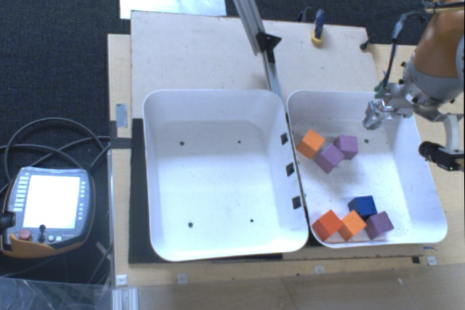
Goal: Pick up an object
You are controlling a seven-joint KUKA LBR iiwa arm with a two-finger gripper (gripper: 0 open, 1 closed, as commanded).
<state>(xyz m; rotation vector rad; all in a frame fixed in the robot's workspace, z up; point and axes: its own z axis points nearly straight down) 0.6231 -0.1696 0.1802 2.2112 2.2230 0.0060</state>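
I see seven blocks in the right bin [429, 218]: orange [312, 143], purple, blue. My gripper [373, 117] hangs over its far edge; I cannot tell its grip.

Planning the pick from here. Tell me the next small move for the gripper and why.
Probably move the gripper toward the bench's front-left and lower it over the upper cluster: the orange cube and two purple cubes. It hangs near the right bin's far rim, above bare floor, with nothing under it. That cluster looks nearer than the four cubes at the front edge.
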